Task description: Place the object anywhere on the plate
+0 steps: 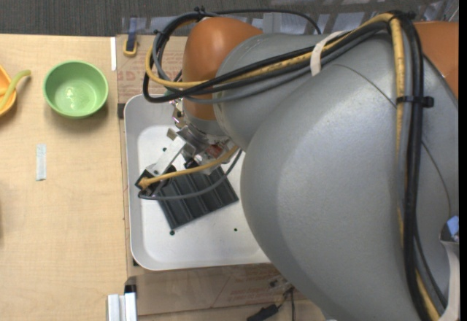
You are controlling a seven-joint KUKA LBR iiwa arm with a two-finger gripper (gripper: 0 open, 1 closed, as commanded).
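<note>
Nearest, the grey arm (343, 188) looms over the white bin (190, 246), where a dark ribbed slab (198, 199), which I take for the task's thing, lies flat and askew on the bin's floor. It looks stiff, thin and light, so a pinch across one raised edge or rib seems the best hold, as its flat face offers little from above. Just beyond, the tool (188, 157) hangs at the slab's far edge, open or closed I cannot tell, and farther off a green bowl (76, 90) stands on the counter (66, 239).
</note>
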